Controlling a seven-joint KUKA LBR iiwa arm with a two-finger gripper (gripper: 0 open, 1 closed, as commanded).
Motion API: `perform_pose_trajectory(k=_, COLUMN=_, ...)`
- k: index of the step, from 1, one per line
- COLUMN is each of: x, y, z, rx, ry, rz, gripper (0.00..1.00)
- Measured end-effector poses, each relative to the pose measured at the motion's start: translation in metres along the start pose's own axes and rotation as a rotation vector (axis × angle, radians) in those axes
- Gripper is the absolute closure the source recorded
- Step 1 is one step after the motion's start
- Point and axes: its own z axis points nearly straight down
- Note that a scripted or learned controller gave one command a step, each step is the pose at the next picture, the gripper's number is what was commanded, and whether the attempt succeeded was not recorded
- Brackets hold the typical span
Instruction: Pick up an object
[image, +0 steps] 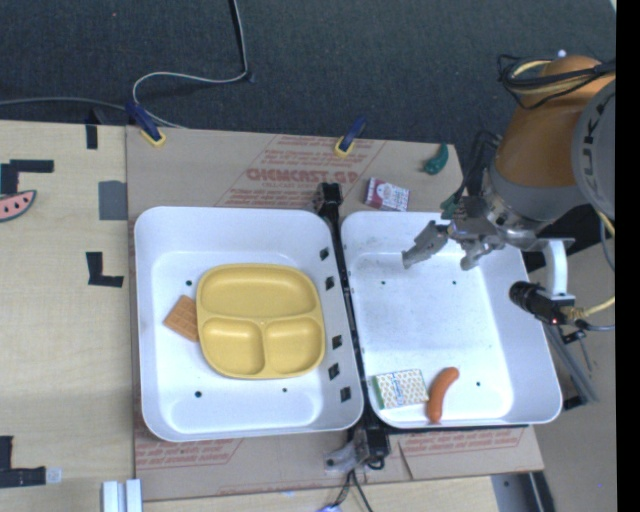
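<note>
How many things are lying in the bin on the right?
2. An orange sausage lies near the front edge of the right bin, and a small patterned packet lies just to its left. The arm covers the bin's back corner, so something might hide there.

- Bright, even overhead light, soft shadows inside both bins.
- White bin walls nearly washed out.
- Slight softness overall, grainy detail.

Two blue and yellow clamps are gripping the far edge of a cardboard sheet that is lying under both bins. A small red packet is resting on the cardboard, a green clip sitting to its right
</note>
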Motion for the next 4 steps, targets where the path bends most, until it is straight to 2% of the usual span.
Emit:
perform_pose_trajectory(k=1, x=-0.037, y=-0.028, z=0.158, rx=-0.001, ry=0.0, rz=0.001, gripper=0.0)
perform_pose_trajectory(k=2, x=-0.038, y=-0.027, z=0.148, rx=-0.005, ry=-0.003, rz=0.002, gripper=1.0)
perform_pose_trajectory(k=3, x=-0.038, y=-0.027, z=0.148, rx=-0.005, ry=-0.003, rz=0.002, gripper=0.0)
perform_pose_trajectory(k=4, x=-0.037, y=-0.027, z=0.139, rx=-0.004, ry=-0.001, rz=0.001, gripper=1.0)
